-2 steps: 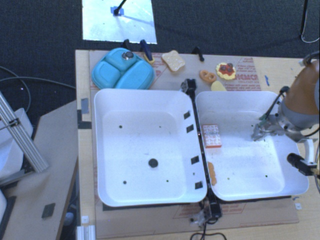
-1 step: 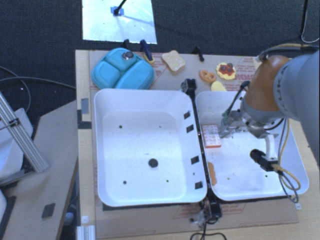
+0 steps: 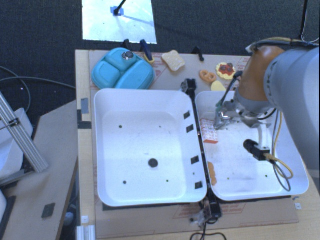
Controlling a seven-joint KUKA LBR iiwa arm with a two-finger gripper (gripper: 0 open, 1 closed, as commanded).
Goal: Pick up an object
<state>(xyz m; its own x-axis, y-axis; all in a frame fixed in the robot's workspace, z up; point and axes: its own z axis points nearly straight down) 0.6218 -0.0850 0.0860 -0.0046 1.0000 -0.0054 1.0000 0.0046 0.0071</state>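
Two shallow white plastic bins sit side by side on the bench: the left bin (image 3: 150,109) and the right bin (image 3: 295,184), with the grey arm (image 3: 295,79) with its orange band reaching in over the right one. The metal two-finger gripper (image 3: 223,118) hangs low over the upper left part of the right bin; whether it is apart or closed cannot be told from this slant, and nothing can be made out in its grasp.

Just below and left of the gripper, on the bin floor near the dividing wall, lies a small flat pale card with red print (image 3: 208,132), with a short red strip (image 3: 211,141) at its lower edge. Further down the same wall lies a small orange-brown oblong piece (image 3: 212,173).

The card is the nearest candidate. It looks light and thin, probably stiff enough not to crumple but lying flush, so it may slide away instead of lifting; an edge pinch seems the only hold. The orange-brown piece looks thicker and, judging by its shape, easier to grip across its narrow width, though it sits close to the wall.
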